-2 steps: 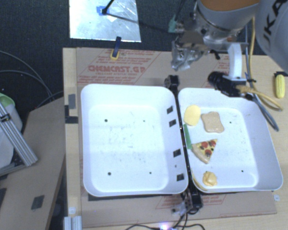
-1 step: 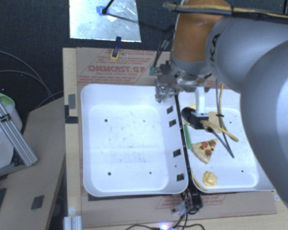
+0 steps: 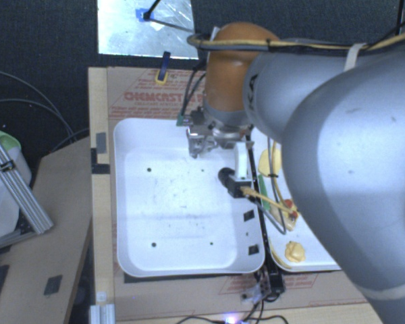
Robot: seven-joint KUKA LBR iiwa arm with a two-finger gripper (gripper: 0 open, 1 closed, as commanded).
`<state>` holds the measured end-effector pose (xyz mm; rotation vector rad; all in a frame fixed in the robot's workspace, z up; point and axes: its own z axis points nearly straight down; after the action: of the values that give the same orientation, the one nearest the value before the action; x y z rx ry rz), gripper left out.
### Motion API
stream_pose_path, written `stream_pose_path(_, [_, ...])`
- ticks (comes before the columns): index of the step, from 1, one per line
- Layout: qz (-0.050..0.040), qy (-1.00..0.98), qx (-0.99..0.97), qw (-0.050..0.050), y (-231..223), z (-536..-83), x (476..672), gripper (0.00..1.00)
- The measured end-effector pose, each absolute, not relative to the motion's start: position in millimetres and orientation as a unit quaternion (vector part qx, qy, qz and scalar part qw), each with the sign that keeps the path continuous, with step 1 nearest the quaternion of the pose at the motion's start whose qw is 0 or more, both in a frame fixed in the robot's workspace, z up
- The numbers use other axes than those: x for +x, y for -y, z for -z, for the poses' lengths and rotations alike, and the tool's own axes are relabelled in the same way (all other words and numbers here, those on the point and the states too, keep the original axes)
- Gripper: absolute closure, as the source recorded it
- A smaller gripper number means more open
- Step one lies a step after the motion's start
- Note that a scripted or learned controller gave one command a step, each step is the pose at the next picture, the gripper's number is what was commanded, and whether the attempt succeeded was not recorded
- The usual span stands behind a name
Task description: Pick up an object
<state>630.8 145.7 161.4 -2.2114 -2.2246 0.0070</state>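
Big and grey, the robot arm [image 3: 344, 160] fills the right side of the frame, closest to the camera, and its orange band [image 3: 226, 73] sits near the top middle. Below the band, the end effector [image 3: 206, 144] hangs over the upper right corner of the left white bin [image 3: 131, 201]. Its metal tips point down at the bin floor, and I cannot tell if they are wide or narrow. Nothing can be seen between them. A small dark thing [image 3: 227, 177] lies just below and right of the end effector, by the bin's right wall. The right white bin [image 3: 310, 265] is mostly hidden under the arm. In it, a yellow and white object [image 3: 278, 208] with a red bit lies near the left wall, and a small yellow lump [image 3: 295, 251] sits lower down. Both are lower right of the end effector, across the wall between the bins. Under the bins lies brown cardboard [image 3: 142, 96] with red letters that look like "CHEMCAST". A shiny silver sheet [image 3: 145, 19] lies at the upper left.
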Motion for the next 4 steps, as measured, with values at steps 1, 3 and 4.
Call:
stream_pose_path(1, [-0.0023, 0.705, -0.71, 0.0, -65.5, -185.2, 545.7, 1.0])
stream_pose_path(3, [0.0011, 0.708, -0.707, -0.001, -110.2, -309.3, 543.9, 1.0])
stream_pose_path(4, [-0.0041, 0.709, -0.705, 0.003, -152.1, -163.4, 561.7, 1.0])
